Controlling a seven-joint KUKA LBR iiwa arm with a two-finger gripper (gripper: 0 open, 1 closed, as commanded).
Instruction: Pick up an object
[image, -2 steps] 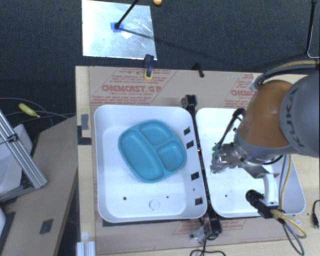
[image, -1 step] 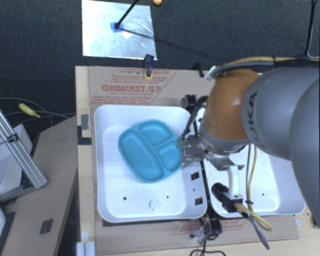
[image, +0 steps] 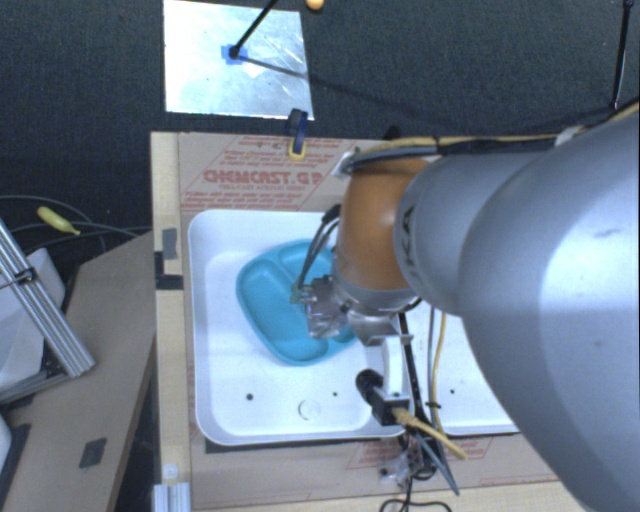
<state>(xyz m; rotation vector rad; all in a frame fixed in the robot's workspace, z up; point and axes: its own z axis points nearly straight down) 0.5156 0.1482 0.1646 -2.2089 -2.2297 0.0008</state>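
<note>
Inside left bin (image: 215, 400), blue dish (image: 270, 300) leaves open floor toward 6 o'clock; gripper (image: 322, 322) over its 3 o'clock rim, grip state indiscernible.

A robotics lab or test cell: a grey industrial arm (image: 520, 270) with loose cables reaches over white bins (image: 215, 300) on a cardboard-lined bench (image: 250, 165), beside aluminium framing (image: 40, 310) and dark backdrop cloth (image: 80, 100).

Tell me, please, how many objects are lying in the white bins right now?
1: a blue plastic dish in the left bin, partly under the arm. The arm covers much of the right bin, so more may be hidden.
</note>
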